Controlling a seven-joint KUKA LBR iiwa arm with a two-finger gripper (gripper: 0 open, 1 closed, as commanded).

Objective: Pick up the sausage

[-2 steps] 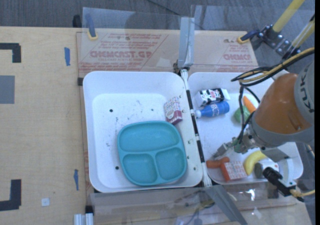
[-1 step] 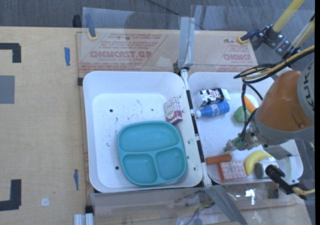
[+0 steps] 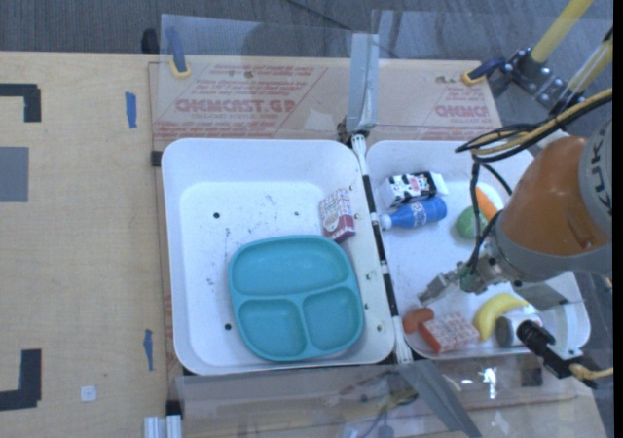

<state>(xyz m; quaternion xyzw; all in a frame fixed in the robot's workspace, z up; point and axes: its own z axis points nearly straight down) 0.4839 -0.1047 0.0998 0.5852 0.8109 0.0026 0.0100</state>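
Orange-banded, the arm's wrist [image 3: 555, 207] hung over the right bin [image 3: 428, 159]; the gripper [image 3: 456, 280] below it could not be read as released or clenched. A reddish sausage [image 3: 419, 318] lay near the front wall beside a packet [image 3: 449, 331]. Descending squarely over the sausage would likely avoid the packet.

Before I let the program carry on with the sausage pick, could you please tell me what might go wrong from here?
1. The sausage lies right beside the red-and-white packet, so the hand could well catch the packet instead.
2. It sits close to the right bin's near wall, leaving the hand little room.
3. The banana lies just beyond the packet and may get knocked.
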